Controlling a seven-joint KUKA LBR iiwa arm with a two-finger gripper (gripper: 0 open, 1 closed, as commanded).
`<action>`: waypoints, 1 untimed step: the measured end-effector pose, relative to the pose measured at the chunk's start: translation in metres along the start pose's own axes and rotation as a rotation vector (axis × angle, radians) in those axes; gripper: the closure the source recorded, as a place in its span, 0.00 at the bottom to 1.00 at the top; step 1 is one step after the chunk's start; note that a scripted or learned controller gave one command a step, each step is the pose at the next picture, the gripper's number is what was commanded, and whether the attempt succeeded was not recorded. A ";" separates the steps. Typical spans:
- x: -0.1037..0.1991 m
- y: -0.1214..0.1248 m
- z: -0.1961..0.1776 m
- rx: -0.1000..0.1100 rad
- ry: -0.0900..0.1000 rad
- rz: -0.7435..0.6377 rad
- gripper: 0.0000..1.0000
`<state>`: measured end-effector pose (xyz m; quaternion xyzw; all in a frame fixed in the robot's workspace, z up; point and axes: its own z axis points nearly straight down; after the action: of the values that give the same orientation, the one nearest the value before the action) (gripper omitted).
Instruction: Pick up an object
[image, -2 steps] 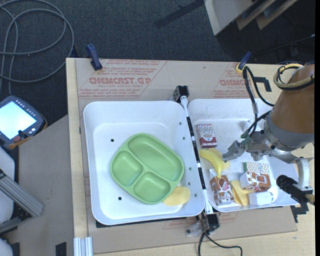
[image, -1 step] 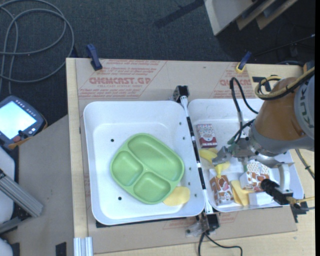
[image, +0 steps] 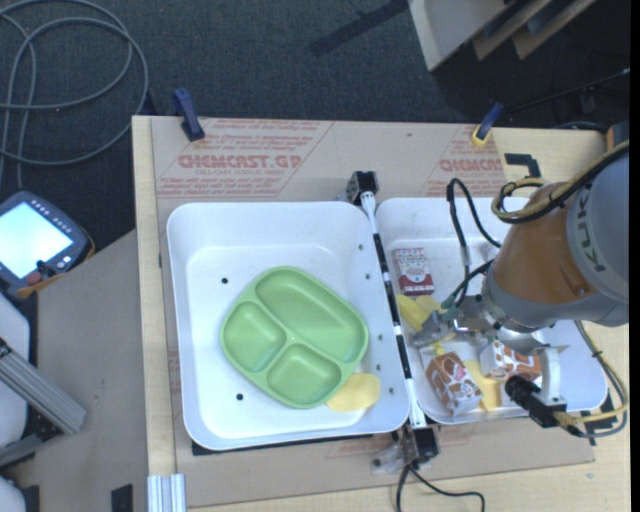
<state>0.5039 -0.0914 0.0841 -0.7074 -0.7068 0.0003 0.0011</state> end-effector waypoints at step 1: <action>0.000 -0.024 -0.001 -0.003 0.000 0.000 0.00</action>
<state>0.4795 -0.0916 0.0848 -0.7073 -0.7069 -0.0007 -0.0001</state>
